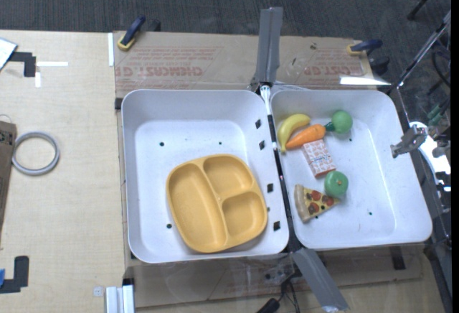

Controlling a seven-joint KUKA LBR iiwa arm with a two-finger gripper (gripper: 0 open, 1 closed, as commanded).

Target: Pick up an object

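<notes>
Starting from the right, where the arm would reach in, the right bin has an open stretch of white floor along its right wall. All the candidates for the pick are crowded toward its left wall.

A green ball lies near the bin's far edge, touching the leafy end of a toy carrot. The carrot lies against a banana that curves into the far left corner. Below them a small red-and-white packet lies flat. A second green ball sits just beside it and seems to touch the crust end of a toy pizza slice.

I judge the pick has not begun, since everything rests on the bin floor. The lower green ball looks like the easier target. It is round and stands proud of the floor, with open space on its right, whereas the banana and carrot are pressed together.

The left bin holds a yellow divided plate, tilted toward the near edge. A tape roll lies on the desk near its left edge.
</notes>
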